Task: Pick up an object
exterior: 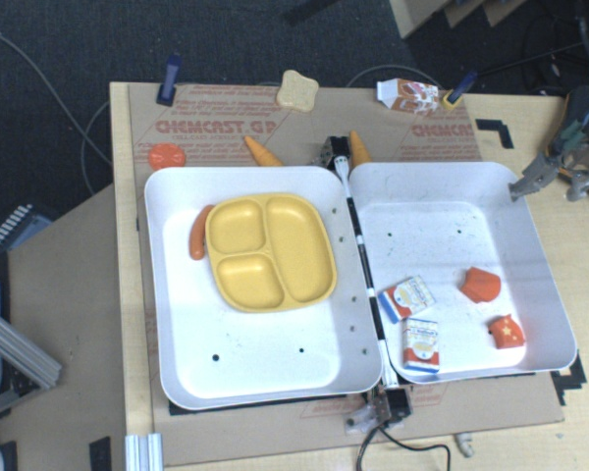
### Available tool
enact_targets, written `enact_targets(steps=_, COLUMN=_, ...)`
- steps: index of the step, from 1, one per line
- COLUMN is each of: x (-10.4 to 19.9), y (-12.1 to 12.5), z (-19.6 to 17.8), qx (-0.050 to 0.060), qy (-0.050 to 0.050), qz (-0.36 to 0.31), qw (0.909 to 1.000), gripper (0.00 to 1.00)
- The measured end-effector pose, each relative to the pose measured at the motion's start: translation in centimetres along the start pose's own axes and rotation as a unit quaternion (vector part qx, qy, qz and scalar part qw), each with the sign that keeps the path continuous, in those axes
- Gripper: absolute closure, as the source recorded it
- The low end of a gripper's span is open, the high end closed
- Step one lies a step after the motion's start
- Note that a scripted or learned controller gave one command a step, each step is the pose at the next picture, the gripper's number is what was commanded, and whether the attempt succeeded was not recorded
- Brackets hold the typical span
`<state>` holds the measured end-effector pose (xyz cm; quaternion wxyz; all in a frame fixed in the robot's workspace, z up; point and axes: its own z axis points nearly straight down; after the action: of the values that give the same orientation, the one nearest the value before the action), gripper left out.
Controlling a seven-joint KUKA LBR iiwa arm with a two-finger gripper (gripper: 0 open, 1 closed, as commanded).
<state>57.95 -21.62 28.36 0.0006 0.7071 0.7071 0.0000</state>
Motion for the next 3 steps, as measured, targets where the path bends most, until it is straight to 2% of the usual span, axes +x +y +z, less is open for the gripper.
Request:
enact_targets(steps=1, x=-0.7, y=-1.6, z=13.8, qx=0.002, qy=0.001, qz=0.0, qw=1.0, gripper=0.0)
enact_targets(steps=2, x=3.5, y=-5.9, z=20.0, qx=0.001, qy=0.001, qz=0.0, qw=1.0, gripper=0.0)
enact_targets(steps=3, x=3.5, y=-5.8, z=18.9, qx=-0.001, qy=0.0, qz=0.001, qw=1.0, gripper=1.0)
